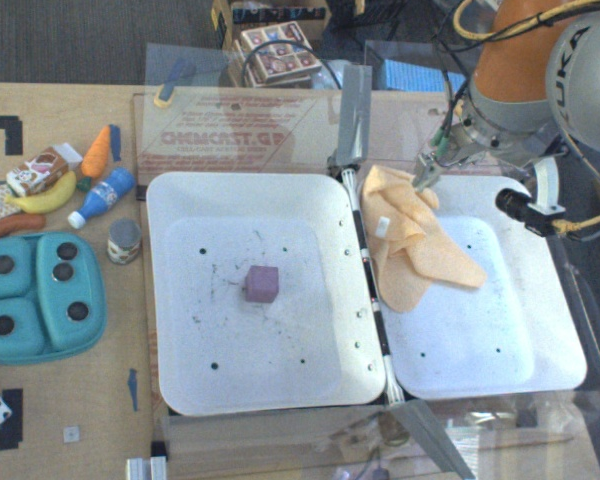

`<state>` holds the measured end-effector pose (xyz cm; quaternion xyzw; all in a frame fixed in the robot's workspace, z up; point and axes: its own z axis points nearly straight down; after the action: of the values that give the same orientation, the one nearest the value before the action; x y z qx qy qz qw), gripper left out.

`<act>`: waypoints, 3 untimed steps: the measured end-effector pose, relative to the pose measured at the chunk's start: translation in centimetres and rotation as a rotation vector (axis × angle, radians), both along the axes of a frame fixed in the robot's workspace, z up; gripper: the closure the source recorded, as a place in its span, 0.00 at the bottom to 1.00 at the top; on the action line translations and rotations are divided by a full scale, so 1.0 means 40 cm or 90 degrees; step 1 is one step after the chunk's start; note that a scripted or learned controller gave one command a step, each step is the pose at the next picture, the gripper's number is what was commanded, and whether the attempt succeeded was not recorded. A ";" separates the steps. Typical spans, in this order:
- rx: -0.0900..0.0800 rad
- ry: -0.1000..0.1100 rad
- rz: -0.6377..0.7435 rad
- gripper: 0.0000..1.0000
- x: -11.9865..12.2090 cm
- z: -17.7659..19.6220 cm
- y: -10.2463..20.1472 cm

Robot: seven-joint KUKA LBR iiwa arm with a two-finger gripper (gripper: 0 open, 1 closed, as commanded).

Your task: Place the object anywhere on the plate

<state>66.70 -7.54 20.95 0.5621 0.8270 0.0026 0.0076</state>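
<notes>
End effector angles down onto the peach cloth.

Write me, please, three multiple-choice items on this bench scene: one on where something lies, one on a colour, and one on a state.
1. Where does the small cube lie?
A. In the left bin
B. In the right bin
C. On the wooden bench

2. What colour is the cloth in the right bin?
A. Dark blue
B. Pale orange
C. Green

3. How does the cloth lie?
A. Folded into a neat square
B. Rolled into a tube
C. Crumpled, partly against the bin's left wall

Key: 1 A, the cube sits near the middle of the left bin. 2 B, the cloth is peach-toned. 3 C, its folds are loose and bunch up at the divider, beside the gripper.
</notes>
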 end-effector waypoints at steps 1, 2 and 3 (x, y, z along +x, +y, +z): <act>0.000 0.000 0.000 0.00 0.000 0.000 0.000; -0.001 -0.004 0.000 1.00 0.003 0.029 -0.002; -0.001 -0.004 0.000 0.00 0.003 0.029 -0.002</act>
<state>66.82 -7.63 22.09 0.5623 0.8269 0.0035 0.0105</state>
